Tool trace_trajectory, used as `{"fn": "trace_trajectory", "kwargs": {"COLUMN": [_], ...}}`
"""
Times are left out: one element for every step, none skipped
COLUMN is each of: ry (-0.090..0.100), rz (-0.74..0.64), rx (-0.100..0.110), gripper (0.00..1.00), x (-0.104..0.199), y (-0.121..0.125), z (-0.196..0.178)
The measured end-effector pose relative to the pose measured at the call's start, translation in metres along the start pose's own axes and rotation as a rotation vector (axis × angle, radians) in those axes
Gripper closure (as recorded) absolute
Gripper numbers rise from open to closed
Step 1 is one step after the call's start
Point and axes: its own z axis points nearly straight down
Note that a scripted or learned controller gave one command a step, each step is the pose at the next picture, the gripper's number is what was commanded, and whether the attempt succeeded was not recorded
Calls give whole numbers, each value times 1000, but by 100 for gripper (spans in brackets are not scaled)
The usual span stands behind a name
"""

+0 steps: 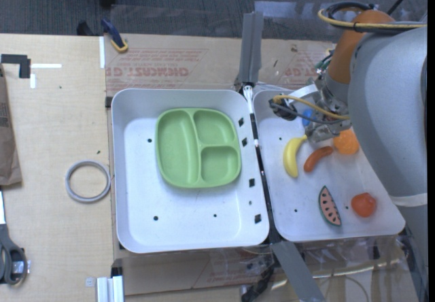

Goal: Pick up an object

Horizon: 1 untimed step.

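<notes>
Four toys lie in the right bin (380, 226): a banana (292, 156), a sausage (317, 158), a melon slice (330, 207) and a tomato (363, 205). The gripper (325, 132) hangs at the sausage's 12 o'clock; I cannot tell if it is open. Banana and sausage lie close, so it may bump one and knock both away

I see a yellow banana (292, 156) lying in the right bin (292, 219), with an orange sausage (317, 158) at its 3 o'clock.
</notes>
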Motion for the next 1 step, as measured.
{"fn": "trace_trajectory", "kwargs": {"ry": [-2], "rz": [4], "rx": [2], "gripper": [100], "x": [-1], "y": [1], "z": [-9]}}
